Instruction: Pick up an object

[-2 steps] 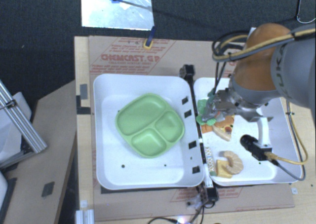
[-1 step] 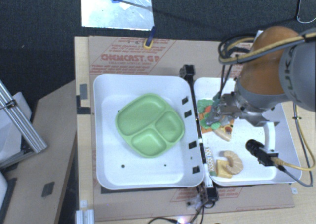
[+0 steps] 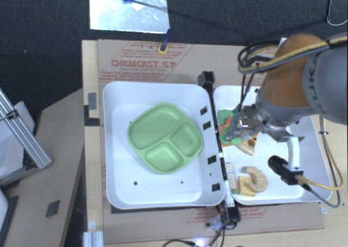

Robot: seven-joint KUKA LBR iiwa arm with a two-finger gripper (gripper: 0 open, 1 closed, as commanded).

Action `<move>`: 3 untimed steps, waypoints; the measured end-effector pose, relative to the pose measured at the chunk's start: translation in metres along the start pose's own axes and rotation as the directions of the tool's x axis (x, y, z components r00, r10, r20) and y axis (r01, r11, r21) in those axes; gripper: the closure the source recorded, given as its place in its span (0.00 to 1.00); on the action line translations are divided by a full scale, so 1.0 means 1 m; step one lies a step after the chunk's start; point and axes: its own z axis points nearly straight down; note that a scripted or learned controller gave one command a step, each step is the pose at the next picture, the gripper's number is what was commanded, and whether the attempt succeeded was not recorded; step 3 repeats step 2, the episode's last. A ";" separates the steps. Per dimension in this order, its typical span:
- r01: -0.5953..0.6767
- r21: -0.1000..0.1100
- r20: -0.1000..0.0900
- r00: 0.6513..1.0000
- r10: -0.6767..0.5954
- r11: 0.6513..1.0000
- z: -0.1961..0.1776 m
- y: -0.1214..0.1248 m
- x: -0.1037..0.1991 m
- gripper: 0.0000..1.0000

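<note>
Cardboard-backed bench (image 3: 141,58) is bearing both bins; the gripper (image 3: 235,127) is reaching into toy food (image 3: 239,137) at centre right, nothing lifted yet, finger state unclear.

The grey arm (image 3: 321,85) wears a rounded orange band (image 3: 285,72), trails looped black and yellow cables (image 3: 255,58), and ends in a metallic gripper (image 3: 237,126).

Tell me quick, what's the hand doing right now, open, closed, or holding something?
Hand: cannot be told. It sits low over the pile of small objects by the right bin's left wall.
</note>
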 end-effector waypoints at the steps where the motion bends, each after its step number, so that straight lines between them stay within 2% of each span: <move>1: 0.005 -0.003 -0.001 1.000 -0.005 1.000 -0.017 0.011 0.004 1.00; 2: 0.005 0.000 0.000 1.000 -0.005 1.000 -0.016 0.001 0.011 1.00; 3: 0.005 0.000 0.000 1.000 -0.005 1.000 -0.016 0.001 0.011 1.00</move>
